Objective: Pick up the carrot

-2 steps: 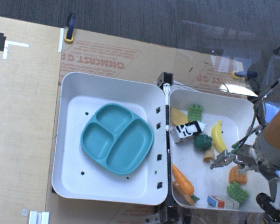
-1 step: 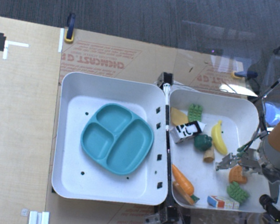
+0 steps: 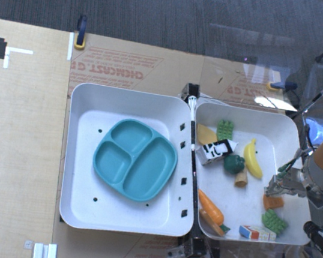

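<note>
The approach looks barely begun: the pincer (image 3: 276, 187) hangs over the right bin's (image 3: 292, 131) right side, its opening impossible to judge. The carrot (image 3: 210, 209) lies well left of it and nearer the camera, so the arm should travel there. An orange piece (image 3: 272, 202) sits just below the pincer; farther lie a banana (image 3: 254, 159) and green block (image 3: 225, 129).

carrot (image 3: 210, 209): orange, green stub at lower end, lying flat on a diagonal in right bin, hugging left wall near front corner, nothing touching it
</note>
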Available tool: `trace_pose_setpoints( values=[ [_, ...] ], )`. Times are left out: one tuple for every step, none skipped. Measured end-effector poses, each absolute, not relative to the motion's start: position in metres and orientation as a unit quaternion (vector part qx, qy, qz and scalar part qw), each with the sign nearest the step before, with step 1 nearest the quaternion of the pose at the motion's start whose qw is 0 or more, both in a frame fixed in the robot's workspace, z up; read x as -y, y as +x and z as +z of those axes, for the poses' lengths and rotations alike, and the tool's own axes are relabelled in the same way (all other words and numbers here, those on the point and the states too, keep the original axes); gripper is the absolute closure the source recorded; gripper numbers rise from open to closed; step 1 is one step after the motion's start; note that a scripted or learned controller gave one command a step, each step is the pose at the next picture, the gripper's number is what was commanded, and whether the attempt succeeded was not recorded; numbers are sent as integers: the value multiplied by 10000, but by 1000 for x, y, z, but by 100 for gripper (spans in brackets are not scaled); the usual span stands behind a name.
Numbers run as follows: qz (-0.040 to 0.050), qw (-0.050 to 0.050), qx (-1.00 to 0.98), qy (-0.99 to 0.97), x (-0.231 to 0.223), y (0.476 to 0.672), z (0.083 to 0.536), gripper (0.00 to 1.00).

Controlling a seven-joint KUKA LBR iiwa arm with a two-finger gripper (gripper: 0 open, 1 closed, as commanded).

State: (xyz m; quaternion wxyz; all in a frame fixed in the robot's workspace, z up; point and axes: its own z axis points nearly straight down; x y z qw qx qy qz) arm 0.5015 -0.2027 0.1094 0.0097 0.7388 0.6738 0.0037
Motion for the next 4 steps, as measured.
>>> trace_pose_setpoints(
  values=[
    [28, 80, -6734, 7392, 202, 501, 108, 0],
    [-8, -4, -6592, 7520, 177, 537, 91, 0],
    [-9, -16, -7106, 7036, 101, 488, 91, 0],
    [-16, -11, -6679, 7442, 96, 535, 91, 0]
  ],
)
